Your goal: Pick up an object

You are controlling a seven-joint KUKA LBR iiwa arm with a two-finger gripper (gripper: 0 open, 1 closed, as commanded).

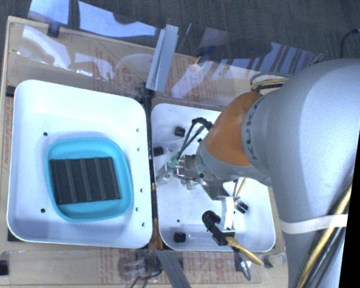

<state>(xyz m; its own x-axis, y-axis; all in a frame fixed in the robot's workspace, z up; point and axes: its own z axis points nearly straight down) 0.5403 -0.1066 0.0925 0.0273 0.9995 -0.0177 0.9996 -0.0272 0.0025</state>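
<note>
camera view: the gripper (pixel 185 167) is low in the right bin (pixel 256 229), near a small black piece (pixel 158 150); open or closed, i cannot tell. likely the reach step; next it must centre on the piece and close

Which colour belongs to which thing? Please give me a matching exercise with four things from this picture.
Things:
1. bin holding the tray
2. tray
3. ribbed insert in the tray
4. band on the arm

Colours:
A. orange
B. dark grey
C. white
D. light blue

Pairs: 1-C, 2-D, 3-B, 4-A.
</note>
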